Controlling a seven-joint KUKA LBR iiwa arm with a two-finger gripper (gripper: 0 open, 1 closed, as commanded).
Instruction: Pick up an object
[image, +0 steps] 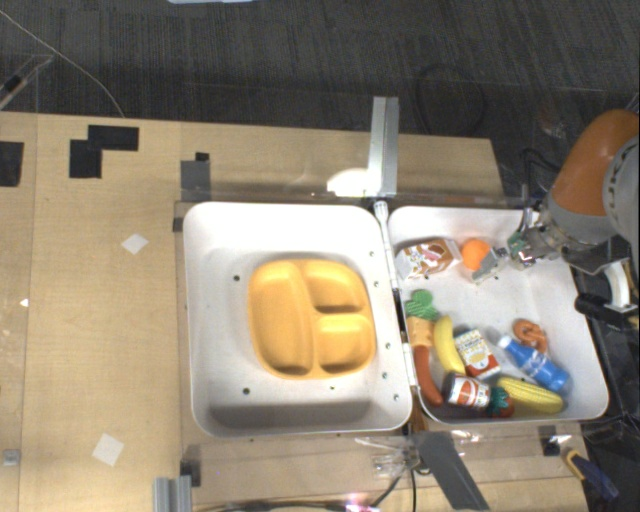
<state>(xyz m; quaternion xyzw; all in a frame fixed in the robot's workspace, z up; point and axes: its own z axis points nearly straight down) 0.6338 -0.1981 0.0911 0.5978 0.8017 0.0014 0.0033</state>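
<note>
Two shallow white bins are seen side by side on the wooden bench. A yellow plastic tray with three sections (308, 317) is laid in the left white bin (215, 300). The right white bin (575, 330) is filled with small toys: a small orange ball (474, 253), a yellow toy banana (530, 394), a blue toy bottle (535, 364) and a red sausage (427, 372). The metal two-finger gripper (522, 247) is held over the bin's far right corner, near the ball. Whether it is open or closed cannot be told.
</note>
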